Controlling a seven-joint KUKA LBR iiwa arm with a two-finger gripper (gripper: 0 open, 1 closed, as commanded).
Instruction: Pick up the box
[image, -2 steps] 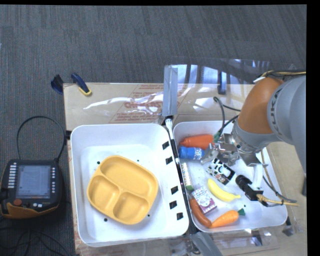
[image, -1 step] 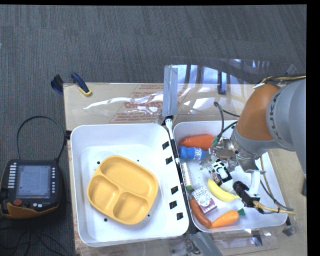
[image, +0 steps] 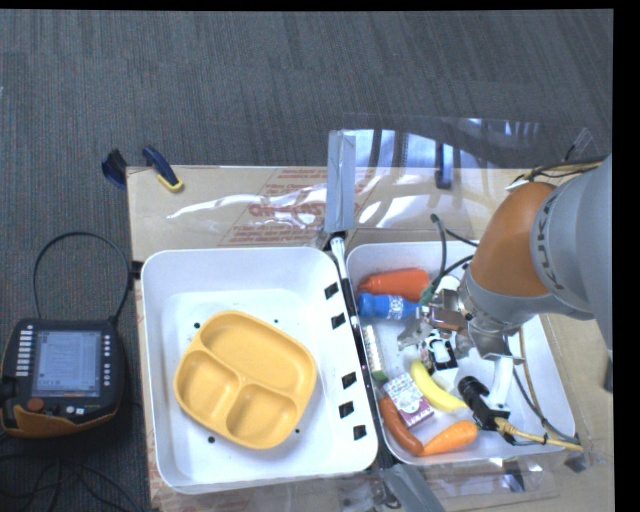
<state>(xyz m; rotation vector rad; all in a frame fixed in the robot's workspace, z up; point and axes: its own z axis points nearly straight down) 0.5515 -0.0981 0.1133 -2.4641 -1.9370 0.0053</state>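
I judged it the approach step; the gripper (image: 436, 335) hung mid right bin (image: 548, 352), its grasp state I couldn't tell; next it needed lowering onto the purple box (image: 409, 403) by the near edge.

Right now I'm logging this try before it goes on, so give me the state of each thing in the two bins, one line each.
yellow tray: lying flat in the left bin, right side up
box: lying in the right bin between banana and sausage, not lifted
banana: lying beside the box
blue bottle: on its side
carrot: lying at the near rim
pincer: low over the right bin, grip unclear
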